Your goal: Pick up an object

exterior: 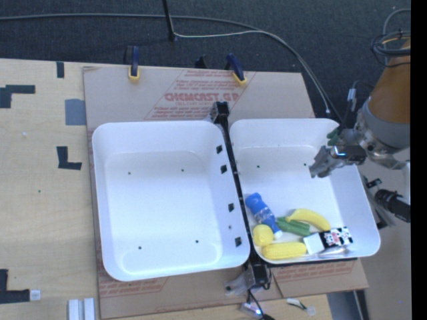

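Camera view: the gripper is seen above the right bin, near its right wall; whether the jaws are released or clenched cannot be told, nothing visibly grasped. Blue bottle, banana, corn cob, possibly a green vegetable, are clustered at the bin's near edge.

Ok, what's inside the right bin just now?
In the right bin, bunched at its near edge: a blue bottle, a banana, a corn cob, something green partly covered, and a small black-and-white item. Anything beneath them is hidden.
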Controlling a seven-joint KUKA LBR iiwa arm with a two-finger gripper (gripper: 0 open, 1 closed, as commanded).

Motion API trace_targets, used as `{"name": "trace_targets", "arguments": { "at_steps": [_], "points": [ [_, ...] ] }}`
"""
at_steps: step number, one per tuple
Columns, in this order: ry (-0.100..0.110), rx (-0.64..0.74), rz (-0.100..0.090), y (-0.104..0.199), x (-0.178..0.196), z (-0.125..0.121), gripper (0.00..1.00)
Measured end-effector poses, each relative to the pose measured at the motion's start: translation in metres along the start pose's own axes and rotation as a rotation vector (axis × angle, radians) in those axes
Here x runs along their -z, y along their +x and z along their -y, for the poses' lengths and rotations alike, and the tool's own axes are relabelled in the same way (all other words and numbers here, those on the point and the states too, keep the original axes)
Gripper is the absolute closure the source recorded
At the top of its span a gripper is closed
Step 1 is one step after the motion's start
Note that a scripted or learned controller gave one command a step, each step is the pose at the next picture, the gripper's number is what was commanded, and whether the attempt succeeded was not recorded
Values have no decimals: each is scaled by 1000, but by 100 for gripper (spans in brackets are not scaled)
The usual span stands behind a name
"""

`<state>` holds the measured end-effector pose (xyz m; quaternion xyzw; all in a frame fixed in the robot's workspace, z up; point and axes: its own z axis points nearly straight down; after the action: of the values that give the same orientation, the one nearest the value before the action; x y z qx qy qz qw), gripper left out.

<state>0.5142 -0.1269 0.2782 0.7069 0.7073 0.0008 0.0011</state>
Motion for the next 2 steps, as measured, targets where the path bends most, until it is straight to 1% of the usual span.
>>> {"name": "trace_targets", "arguments": {
  "at_steps": [1,2],
  "points": [
    [5,3,-1,48,-16,-22,100],
    [5,4,-1,97,-34,-35,100]
  ]
}}
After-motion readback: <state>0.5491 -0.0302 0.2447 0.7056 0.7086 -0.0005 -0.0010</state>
